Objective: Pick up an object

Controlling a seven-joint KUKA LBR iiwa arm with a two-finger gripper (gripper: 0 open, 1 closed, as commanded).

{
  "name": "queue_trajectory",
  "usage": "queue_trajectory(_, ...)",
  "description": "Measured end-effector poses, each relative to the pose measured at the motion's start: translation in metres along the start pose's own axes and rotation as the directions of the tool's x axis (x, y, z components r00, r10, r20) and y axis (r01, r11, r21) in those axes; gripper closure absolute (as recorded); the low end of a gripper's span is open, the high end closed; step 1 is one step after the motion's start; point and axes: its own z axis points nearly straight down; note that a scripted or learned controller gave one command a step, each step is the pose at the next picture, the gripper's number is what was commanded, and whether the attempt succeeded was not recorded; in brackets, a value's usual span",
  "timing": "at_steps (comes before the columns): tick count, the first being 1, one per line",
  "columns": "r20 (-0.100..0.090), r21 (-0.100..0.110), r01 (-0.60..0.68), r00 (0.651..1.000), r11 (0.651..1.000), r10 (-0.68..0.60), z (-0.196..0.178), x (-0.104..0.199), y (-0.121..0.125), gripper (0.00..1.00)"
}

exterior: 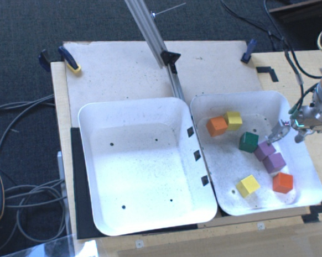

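Right, here we are above the bench, two white bins side by side, and all the action sits in the right bin [311, 174]. The left bin [97, 158] carries nothing but specks. The arm [320, 104] reaches in from three o'clock, and its gripper [278, 133] hangs low over the right bin's three o'clock wall, tip angled down towards the blocks. Whether the tool is apart or together I cannot tell; it is too small and blurred at that end, and nothing shows clamped in it.

Now the candidates. At eleven o'clock in the bin, an orange cube [217, 126] and a yellow cube [233, 119] sit touching, a tight pair. Near the centre, a green cube [248, 142], and just beside it towards four o'clock two purple cubes [264, 149] [274, 161] running in a line. At six o'clock a second yellow block [247, 185] lies on its own, and at five o'clock another orange block [283, 182] near the rim.

The gripper's tip is closest to the upper purple cube, so my read is that this cluster is the target. It's a crowded spot, mind: green on one side, purple on the other, little room to straddle one block cleanly. The lone yellow block at six o'clock looks the easier take, with free space all round. No object is lifted yet; every block rests on the bin floor.
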Motion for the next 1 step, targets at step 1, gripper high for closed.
queue_trajectory(1,0.001,-0.005,0.002,1.0,1.0,-0.001,-0.0026,0.0002,0.0012,0.0)
